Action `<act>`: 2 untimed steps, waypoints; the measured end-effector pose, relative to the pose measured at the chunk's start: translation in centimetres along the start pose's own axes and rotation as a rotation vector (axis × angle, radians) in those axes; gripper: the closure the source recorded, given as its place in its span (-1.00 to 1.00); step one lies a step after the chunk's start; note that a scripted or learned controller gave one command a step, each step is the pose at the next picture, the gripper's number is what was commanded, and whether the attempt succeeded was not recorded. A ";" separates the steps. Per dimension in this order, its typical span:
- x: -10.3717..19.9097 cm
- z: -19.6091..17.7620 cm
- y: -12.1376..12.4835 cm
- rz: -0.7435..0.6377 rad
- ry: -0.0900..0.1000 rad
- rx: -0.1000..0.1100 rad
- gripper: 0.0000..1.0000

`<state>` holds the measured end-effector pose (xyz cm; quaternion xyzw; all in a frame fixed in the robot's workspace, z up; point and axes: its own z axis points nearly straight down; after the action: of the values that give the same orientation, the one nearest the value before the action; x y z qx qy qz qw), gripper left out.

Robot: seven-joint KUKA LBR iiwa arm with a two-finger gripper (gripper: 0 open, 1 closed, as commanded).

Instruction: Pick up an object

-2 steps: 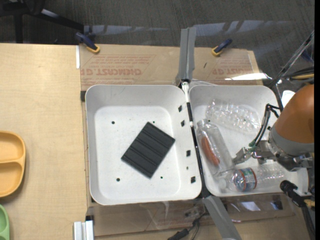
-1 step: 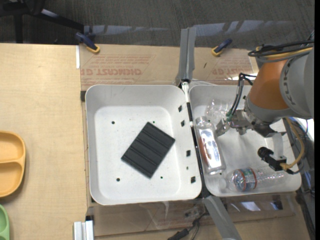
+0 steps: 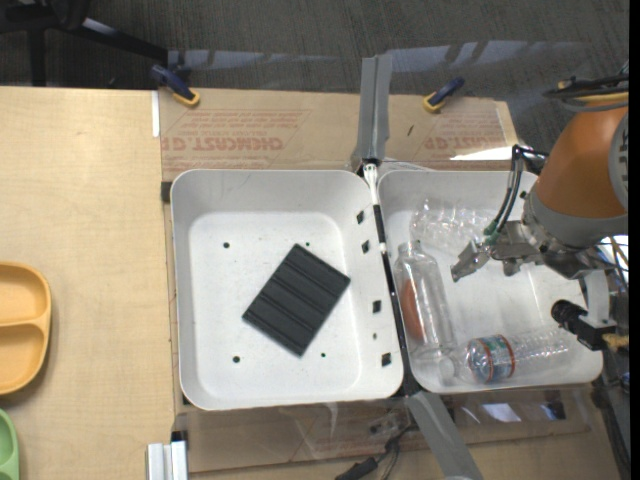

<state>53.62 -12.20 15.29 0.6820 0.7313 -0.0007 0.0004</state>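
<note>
A black ribbed rectangular pad (image 3: pixel 297 299) lies at a slant in the middle of the left bin (image 3: pixel 185 298). The right bin (image 3: pixel 440 176) holds a clear bottle with something orange inside (image 3: pixel 420 303) along its left wall. A clear bottle with a blue label (image 3: pixel 505 355) lies near the front, and crumpled clear plastic (image 3: pixel 450 225) sits at the back. My gripper (image 3: pixel 468 264) hangs over the middle of the right bin, just right of the orange-filled bottle, with its tip pointing down and left. Nothing shows in its grasp.
An orange divided tray (image 3: pixel 20 328) sits at the left edge of the wooden bench (image 3: pixel 80 218). Brown cardboard (image 3: pixel 260 133) lies behind the bins, held by two clamps (image 3: pixel 180 90) (image 3: pixel 442 93). The arm's orange band (image 3: pixel 590 163) stands over the right bin's right side.
</note>
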 end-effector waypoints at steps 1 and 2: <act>-3.0 3.9 -5.8 -0.061 0.002 0.003 -1.00; -3.5 -1.2 -4.7 -0.293 0.000 -0.002 -1.00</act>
<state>49.18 -16.07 16.47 0.5680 0.8230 -0.0002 0.0008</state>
